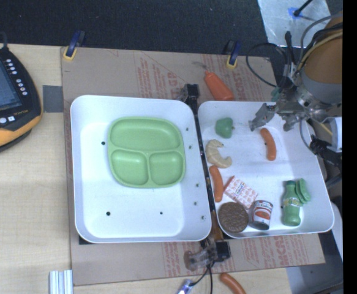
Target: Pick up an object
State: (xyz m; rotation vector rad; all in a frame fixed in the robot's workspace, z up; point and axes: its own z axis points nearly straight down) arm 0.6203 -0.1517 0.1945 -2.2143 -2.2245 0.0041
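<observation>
Currently gripper (pixel 274 119) hangs spread wide, empty, just above sausage (pixel 268 144); judgement: centre over it, align across its width, descend.

A light wooden bench (pixel 25 188) carries a brown cardboard sheet (pixel 135 72) across the frame's middle. Two white bins (pixel 86 219) sit side by side on it. A teach pendant (pixel 3 100) lies at upper left.

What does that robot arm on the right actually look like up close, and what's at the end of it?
The arm is a rounded grey body with a broad orange band above the wrist. Black cables loop around its upper part. At its tip sits a small metallic grey gripper with two thin dark fingers, built from angular brackets rather than smooth shells.
</observation>
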